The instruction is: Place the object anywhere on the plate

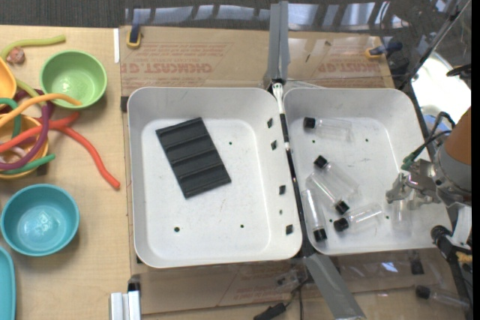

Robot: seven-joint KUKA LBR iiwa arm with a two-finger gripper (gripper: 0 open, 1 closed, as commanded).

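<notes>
The right white bin (409, 232) is seen near the bottom, and several clear tubes with black caps (330, 195) are scattered in it. One more capped tube (328, 128) is laid near its top. In the left white bin (142, 183), a black ribbed plate (193, 157) is laid flat and slanted. The hand (405, 189) is seen over the right bin's right side, near the tubes. How far it is open cannot be told. On the counter (82, 183), green (73, 78) and blue bowls (39, 219) are kept.
</notes>
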